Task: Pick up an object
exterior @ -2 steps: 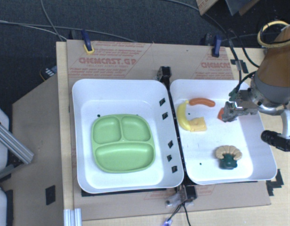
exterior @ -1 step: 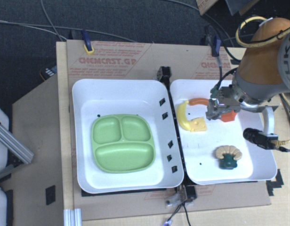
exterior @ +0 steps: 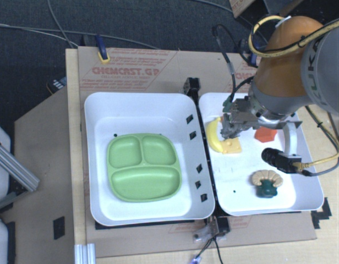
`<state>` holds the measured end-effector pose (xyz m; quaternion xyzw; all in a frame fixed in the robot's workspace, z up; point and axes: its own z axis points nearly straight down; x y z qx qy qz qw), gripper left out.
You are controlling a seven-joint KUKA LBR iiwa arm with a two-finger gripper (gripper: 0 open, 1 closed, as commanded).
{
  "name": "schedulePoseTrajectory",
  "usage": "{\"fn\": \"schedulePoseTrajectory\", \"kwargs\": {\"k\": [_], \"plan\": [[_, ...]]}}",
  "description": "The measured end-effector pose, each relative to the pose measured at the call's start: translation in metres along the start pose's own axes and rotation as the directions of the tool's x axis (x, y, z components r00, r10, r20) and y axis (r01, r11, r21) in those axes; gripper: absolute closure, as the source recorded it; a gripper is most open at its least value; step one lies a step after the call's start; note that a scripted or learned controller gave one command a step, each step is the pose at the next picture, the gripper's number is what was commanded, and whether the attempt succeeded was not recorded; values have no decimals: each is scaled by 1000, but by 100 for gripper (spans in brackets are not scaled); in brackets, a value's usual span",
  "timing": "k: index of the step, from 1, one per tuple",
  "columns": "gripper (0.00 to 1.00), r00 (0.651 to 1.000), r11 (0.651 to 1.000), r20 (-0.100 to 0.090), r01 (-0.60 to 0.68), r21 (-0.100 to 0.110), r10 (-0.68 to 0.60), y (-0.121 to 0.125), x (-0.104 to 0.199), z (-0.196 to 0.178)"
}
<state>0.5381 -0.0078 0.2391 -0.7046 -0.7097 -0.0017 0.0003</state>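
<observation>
My gripper hangs low over the left part of the right bin, right above the yellow things there. A yellow banana lies along the bin's left wall. A pale yellow wedge rests beside the banana, just under the gripper. An orange-red block sits to the right, partly hidden by the wrist. A tan scalloped piece on a teal base lies toward the bin's front.
The left bin holds a green divided plate. The arm's body covers the right bin's back right corner. A black divider with clips runs between the bins.
</observation>
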Motion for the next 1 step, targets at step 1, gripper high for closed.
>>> {"fn": "schedulePoseTrajectory", "kwargs": {"k": [1], "plan": [[100, 1000, 1000, 0, -1, 6, 1, 5, 52, 16]]}}
